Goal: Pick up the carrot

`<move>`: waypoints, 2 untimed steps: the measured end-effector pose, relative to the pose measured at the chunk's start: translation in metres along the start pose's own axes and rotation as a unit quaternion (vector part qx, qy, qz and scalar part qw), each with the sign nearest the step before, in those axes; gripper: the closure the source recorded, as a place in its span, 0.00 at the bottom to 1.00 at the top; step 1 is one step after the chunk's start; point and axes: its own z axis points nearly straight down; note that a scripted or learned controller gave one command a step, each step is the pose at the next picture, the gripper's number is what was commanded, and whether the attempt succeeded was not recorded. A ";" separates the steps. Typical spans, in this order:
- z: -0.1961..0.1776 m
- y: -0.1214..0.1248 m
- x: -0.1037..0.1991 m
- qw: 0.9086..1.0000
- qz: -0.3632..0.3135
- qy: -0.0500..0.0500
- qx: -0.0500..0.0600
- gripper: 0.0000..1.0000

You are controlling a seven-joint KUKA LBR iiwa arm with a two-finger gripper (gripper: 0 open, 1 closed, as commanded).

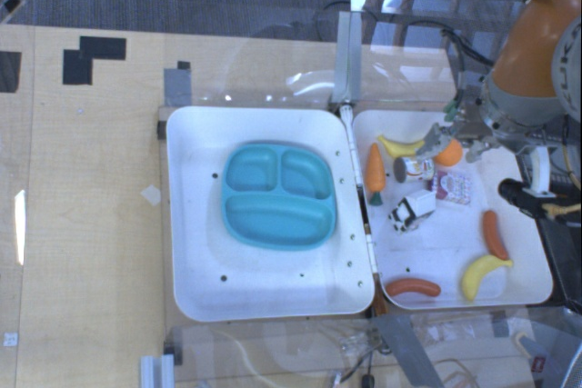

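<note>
Nothing has been picked up yet. At the near edge of the right bin (536, 291), a red sausage (413, 288) and a yellow banana (479, 274) are seen. Farther in, at about nine o'clock in that bin, the carrot (375, 168) is lying by the wall next to the left bin (182, 195), which holds a blue plate (277, 196). The gripper (438, 144) is found at twelve o'clock, near the carrot but apart from it. How wide it stands cannot be told. Reaching, closing and lifting are all left.
</note>
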 end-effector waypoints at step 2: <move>0.074 0.035 -0.084 1.000 -0.012 -0.001 0.002 1.00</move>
